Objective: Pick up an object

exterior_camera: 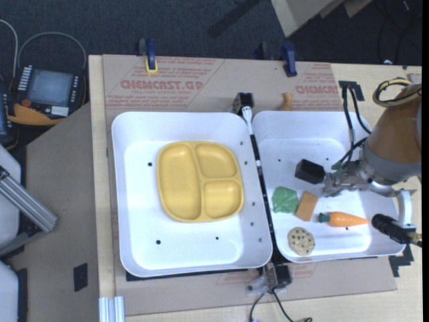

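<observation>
the pincer (333, 183) hangs low in the right bin (281, 127) between black block (310, 172) and carrot (343, 219); i cannot tell its state. next: settle over one.

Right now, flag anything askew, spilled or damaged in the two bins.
Nothing stands out. The yellow tray lies flat in the left bin; black block, green piece, orange block, carrot and cookie lie apart, intact, in the right bin.

Yellow divided tray (199, 180) in left white bin (134, 200)
</observation>
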You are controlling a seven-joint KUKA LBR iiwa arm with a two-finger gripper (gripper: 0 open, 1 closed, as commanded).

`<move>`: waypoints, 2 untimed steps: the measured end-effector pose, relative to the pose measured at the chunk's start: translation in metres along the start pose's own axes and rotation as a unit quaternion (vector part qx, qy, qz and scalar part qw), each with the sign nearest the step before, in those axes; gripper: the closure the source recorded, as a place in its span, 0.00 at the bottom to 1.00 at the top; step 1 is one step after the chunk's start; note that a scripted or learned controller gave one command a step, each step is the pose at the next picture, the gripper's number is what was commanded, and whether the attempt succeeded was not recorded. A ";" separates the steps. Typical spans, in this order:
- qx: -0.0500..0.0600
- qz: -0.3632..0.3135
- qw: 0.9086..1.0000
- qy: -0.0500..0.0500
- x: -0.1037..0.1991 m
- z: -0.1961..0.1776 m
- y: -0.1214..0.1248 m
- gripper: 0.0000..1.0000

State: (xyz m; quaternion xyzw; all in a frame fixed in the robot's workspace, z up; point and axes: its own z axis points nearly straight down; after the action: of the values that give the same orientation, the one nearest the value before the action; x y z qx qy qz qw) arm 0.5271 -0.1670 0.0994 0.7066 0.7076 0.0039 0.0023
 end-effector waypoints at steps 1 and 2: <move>0.002 0.001 1.000 -0.003 -0.006 -0.044 0.000 1.00; 0.001 0.000 1.000 -0.003 -0.007 -0.098 0.002 1.00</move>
State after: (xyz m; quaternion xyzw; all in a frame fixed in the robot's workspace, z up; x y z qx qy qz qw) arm 0.5286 -0.1739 0.1974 0.7067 0.7075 0.0015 0.0039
